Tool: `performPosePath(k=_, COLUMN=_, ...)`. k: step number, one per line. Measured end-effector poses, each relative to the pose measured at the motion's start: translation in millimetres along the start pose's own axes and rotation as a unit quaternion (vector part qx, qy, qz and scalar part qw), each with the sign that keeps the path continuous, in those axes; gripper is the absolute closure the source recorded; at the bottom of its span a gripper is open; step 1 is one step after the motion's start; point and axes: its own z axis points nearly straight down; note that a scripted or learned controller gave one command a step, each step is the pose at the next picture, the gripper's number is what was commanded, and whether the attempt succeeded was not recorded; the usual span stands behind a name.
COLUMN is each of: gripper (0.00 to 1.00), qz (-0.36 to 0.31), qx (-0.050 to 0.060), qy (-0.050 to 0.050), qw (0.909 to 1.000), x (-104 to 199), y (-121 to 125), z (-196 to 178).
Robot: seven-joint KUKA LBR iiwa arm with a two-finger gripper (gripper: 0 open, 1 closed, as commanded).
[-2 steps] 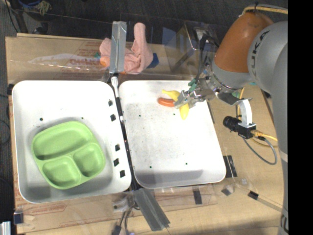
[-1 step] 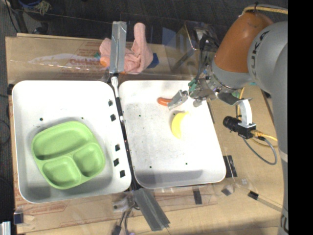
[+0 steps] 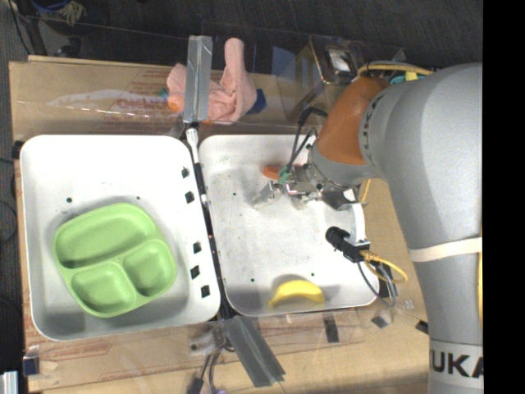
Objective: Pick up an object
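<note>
The gripper (image 3: 275,189) is seen lowered into the right-hand bin (image 3: 246,253), its metal fingers reaching toward the bin's upper middle from the grey arm (image 3: 426,162) that enters on the right. Whether those fingers are spread or pressed together cannot be told from this slanted view, as they blur against the white floor. A small orange object (image 3: 271,171) is found just beside the gripper, on its far side, close to the bin's back wall; contact between the two cannot be confirmed, and nothing is visibly held. A yellow banana (image 3: 298,293) is left well apart, near the front rim of the same bin. In the left-hand bin (image 3: 49,162), a green divided tray (image 3: 115,258) is set toward the front. Pink cloth (image 3: 221,89) is draped behind the bins on the tabletop (image 3: 82,80).

The step in hand is judged to be the approach or descent onto the orange object, with the grasp not yet shown as made. The next move would call for the fingers to be centred over that object, closed on it and lifted clear of the bin floor.
</note>
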Motion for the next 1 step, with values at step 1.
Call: performPosePath(k=1, gripper=0.00, qz=-0.024, qx=-0.001, qy=0.000, qw=0.9997, x=-42.4, y=58.3, z=-1.3)
